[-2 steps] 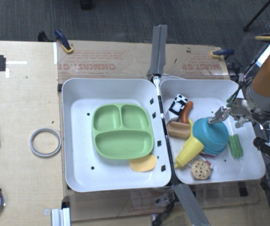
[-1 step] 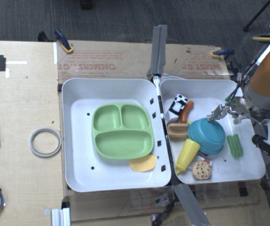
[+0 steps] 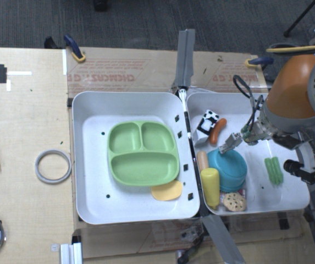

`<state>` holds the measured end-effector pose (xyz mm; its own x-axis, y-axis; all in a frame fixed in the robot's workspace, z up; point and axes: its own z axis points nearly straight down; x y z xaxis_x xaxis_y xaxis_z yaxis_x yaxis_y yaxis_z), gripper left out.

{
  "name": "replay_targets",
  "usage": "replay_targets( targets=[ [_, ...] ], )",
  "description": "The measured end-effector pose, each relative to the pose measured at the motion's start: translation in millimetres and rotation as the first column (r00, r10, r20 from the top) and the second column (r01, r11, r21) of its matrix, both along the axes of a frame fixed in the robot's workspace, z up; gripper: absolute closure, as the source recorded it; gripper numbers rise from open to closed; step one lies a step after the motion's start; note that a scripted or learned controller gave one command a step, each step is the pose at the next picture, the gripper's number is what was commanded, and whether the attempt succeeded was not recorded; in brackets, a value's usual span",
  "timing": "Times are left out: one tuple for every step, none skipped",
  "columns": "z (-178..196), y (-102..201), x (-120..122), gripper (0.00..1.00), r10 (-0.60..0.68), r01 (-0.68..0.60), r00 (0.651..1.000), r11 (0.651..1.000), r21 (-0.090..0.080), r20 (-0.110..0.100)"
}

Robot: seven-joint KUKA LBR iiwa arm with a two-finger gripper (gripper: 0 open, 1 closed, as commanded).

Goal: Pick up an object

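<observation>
Cookie and yellow cup sit at the near wall of the right bin, nothing lifted there. Just behind them, the blue bowl: round, smooth, upright on the bin floor, touching the yellow cup's side. And there's the gripper, poised right at the bowl's far rim, slanting in from the right. Spread or pressed together? From this angle it can't be told, and nothing shows pinched in it. So the pick looks barely begun: the approach is made, while the grasp and lift are both left to do. The bowl seems the likely target. Farther back lie the orange sausage and a black-and-white toy, with a green pod off to the right.
</observation>
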<state>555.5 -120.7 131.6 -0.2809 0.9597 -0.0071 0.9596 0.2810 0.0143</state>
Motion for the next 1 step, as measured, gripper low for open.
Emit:
replay_targets(
  targets=[
    [-9.3,3.8,-3.7,0.00,0.036,-0.035,0.999,0.999,-0.008,0.030]
  ],
)
